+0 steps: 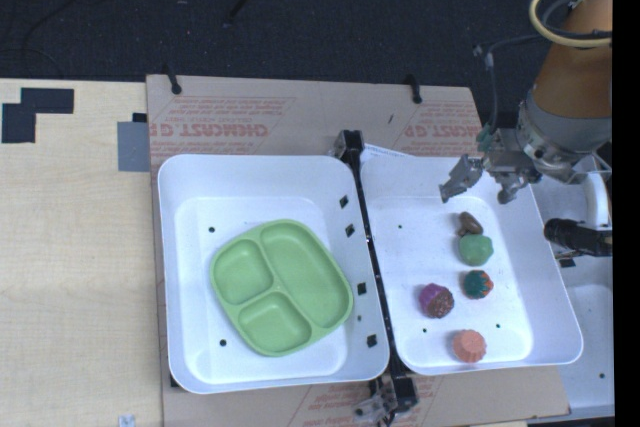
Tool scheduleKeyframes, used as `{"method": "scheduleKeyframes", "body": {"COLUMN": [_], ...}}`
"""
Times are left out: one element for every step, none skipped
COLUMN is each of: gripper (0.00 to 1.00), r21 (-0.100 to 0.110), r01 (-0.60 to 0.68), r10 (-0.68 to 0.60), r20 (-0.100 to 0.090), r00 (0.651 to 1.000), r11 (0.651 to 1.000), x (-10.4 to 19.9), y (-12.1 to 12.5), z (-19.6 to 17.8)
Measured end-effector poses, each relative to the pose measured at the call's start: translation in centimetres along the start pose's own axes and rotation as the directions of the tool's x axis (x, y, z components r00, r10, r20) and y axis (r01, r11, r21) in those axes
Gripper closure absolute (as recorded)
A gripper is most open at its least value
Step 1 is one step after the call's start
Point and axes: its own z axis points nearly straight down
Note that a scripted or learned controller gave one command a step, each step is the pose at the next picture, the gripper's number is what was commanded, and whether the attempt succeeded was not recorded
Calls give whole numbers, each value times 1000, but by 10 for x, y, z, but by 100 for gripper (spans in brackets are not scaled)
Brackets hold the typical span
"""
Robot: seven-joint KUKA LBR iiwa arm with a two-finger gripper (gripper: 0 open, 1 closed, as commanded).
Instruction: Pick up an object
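Note:
In the right bin (pixel 420 215) lie several small objects: a brown lump (pixel 469 223), a green ball (pixel 475 249), a teal and red ball (pixel 477 284), a purple ball (pixel 435 299) and an orange ball (pixel 468 345). My gripper (pixel 487 182) hangs over the bin's far right part, just above and beyond the brown lump. Its two fingers are spread apart, one at the left (pixel 458 181) and one at the right (pixel 512 187), with nothing between them.
The left bin (pixel 190 205) holds a green divided plate (pixel 281 286). A black divider with clips (pixel 362 245) runs between the bins. The grey arm with its orange band (pixel 575 45) comes in from the upper right. A black fitting (pixel 575 236) sits by the right bin's edge.

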Motion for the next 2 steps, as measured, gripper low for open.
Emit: {"method": "scheduleKeyframes", "body": {"gripper": [0,0], "r21": [-13,-5], "r01": [1,2], "r10": [-1,-2], "r20": [2,0], "r00": [1000,1000], "r11": [1000,1000], "x": [0,6], "y": [2,-5], "z": [-7,53]}}
